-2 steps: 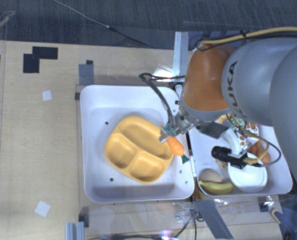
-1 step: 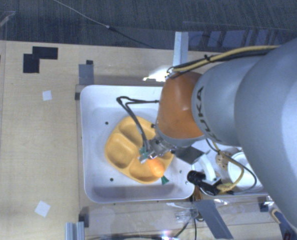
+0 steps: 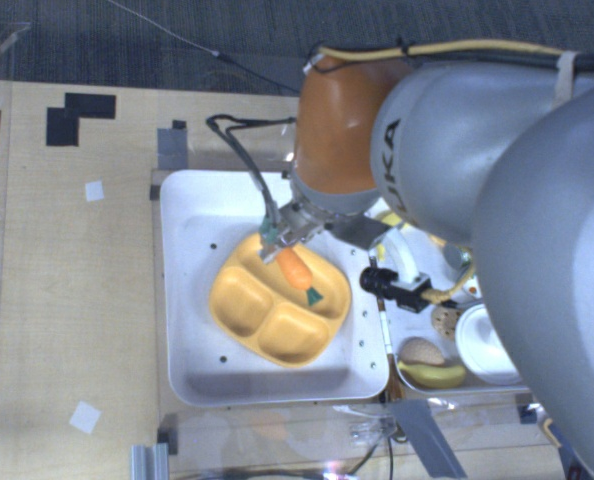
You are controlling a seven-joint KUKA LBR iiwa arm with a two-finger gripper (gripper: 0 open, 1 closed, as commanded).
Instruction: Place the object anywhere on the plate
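A yellow divided plate [image 3: 267, 313] lies tilted in the left white bin [image 3: 192, 268]. An orange toy carrot [image 3: 295, 268] with a green tip rests in the plate's upper right compartment, pointing down and to the right. My gripper [image 3: 280, 236] hangs right over the carrot's upper left end and touches or nearly touches it. The orange wrist band and the grey arm above it hide the back right corner of the bin.
The right bin holds a yellow banana [image 3: 432, 373], a tan rounded piece [image 3: 422, 350], a speckled brown piece [image 3: 445, 318] and a white bowl [image 3: 482, 343]; the arm covers most of it. A bare wooden bench [image 3: 67, 298] stretches to the left.
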